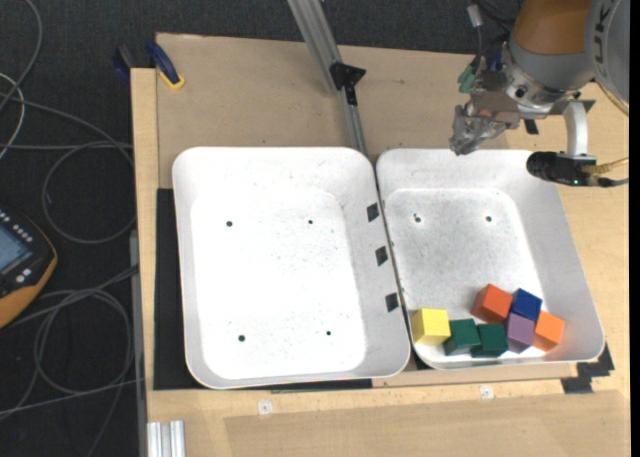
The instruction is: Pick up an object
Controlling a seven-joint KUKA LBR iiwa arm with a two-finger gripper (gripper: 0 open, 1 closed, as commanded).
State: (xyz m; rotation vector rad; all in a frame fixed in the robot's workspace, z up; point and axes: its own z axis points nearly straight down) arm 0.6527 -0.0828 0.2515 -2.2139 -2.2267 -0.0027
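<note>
Dark carpet strewn with cables surrounds the wooden bench [260, 75], where I see two white bins side by side. My pincer [468, 137] hangs over the right bin's [560, 215] far rim, fingertips drawn nearly together with nothing between them. Coloured blocks cluster in that bin's near corner: yellow block [432, 324], green blocks [476, 338], orange-red block [491, 301], blue block [526, 304], purple block [520, 329], orange block [549, 329]. Beside it sits the left bin [200, 185].

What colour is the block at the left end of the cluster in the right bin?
Yellow, seen clearly in the camera view.
</note>
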